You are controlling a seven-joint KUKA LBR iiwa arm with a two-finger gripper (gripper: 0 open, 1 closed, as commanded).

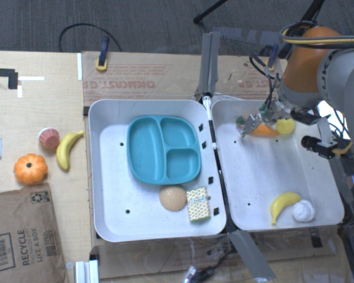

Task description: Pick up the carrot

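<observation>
The carrot (264, 131) is orange with a green leafy top pointing left, and it lies at the back of the right bin (253, 175). My gripper (269, 117) comes down from the right and sits directly over the carrot's thick end, at or just above it. A yellow lemon (285, 126) lies against the carrot's right side, partly under the wrist. The arm hides the spot where gripper and carrot meet.
The right bin also holds a banana (281, 205) and a white object (303, 211) at the front right. In the left bin (106, 175) are a teal divided plate (164, 148), a beige ball (173, 198) and a patterned box (198, 204). A pumpkin (30, 169) lies on the bench to the left.
</observation>
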